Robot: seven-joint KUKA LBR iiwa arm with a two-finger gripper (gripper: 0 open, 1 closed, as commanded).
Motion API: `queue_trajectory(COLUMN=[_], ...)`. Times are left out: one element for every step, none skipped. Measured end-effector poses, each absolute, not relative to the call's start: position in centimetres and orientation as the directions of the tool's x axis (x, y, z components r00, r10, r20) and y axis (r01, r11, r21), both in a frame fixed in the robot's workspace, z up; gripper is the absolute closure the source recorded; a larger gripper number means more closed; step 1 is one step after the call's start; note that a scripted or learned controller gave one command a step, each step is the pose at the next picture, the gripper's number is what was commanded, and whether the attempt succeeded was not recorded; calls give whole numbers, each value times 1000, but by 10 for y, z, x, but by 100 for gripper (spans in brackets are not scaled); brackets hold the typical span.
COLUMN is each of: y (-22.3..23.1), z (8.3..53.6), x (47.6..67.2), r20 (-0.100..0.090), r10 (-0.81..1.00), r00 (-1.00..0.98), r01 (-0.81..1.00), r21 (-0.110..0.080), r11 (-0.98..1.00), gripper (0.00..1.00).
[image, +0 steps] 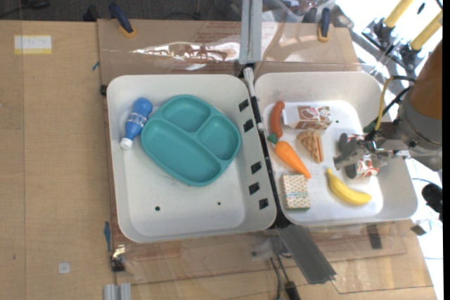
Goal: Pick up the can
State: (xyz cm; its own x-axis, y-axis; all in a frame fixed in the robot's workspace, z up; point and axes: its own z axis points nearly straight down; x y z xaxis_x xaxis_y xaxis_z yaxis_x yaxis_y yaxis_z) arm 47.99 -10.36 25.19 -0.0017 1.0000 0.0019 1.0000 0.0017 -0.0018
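Grey gripper [354,153] low over red-and-white can [366,167]; contact unclear.

can [366,166] hemmed by claw [349,152] and banana [347,189], bare floor right

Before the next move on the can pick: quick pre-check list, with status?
1. Can in the right bin: ok.
2. Gripper over the can: ok.
3. Can seated between the fingers: cannot tell.
4. Can upright: cannot tell, arm partly covers it.
5. Banana apart from the can: not ok, it lies right beside it.
6. Wafer out of the gripper's way: ok, it sits to the left.
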Motion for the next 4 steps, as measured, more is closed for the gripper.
queue_trajectory(y=[-166,-174,-176,-139], z=[125,91,121,90], x=[505,505,597,645], r20=[1,-1,-1,-1], r10=[999,999,996,995], r00=[-51,-51,-90,-97], r01=[999,999,996,995], r21=[-1,12,4,-2], r11=[51,51,90,97], gripper=[0,0,0,0])
